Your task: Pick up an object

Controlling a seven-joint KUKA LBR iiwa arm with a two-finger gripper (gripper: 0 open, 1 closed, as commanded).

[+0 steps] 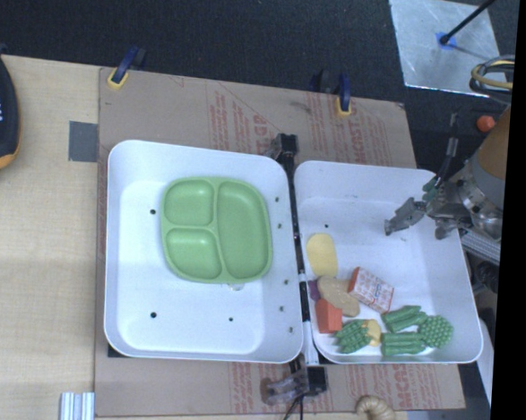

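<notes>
Barely begun, by the look of it. Hovering over the upper right part of the right bin (386, 182), near its far rim: the gripper (415, 215), spread apart and empty, nothing between its fingers (397, 225). All candidate objects lying untouched, clustered in the near part of the right bin, well below the gripper: a yellow lemon-like piece (322, 252) close to the bin's left wall; just below it a tan potato-like piece (339, 295); beside that, toward the bin's middle, a small red and white packet (371, 288); an orange-red block (327, 317) at the bin's near-left corner; a heap of green toy vegetables (404, 331) along the bin's near rim, with a small yellow bit among them. Left of the right bin, touching it wall to wall, the left bin (124, 267), carrying a green divided plate (217, 229). Outside the right bin, on the desk (34, 269) just past its near rim, a tan curled thing (376, 419). Left to do, judging from this: choose one piece, travel down and toward the near cluster, close around it, lift. Likely easiest targets: the lemon-like piece or the packet, each standing somewhat apart from the green heap.
</notes>
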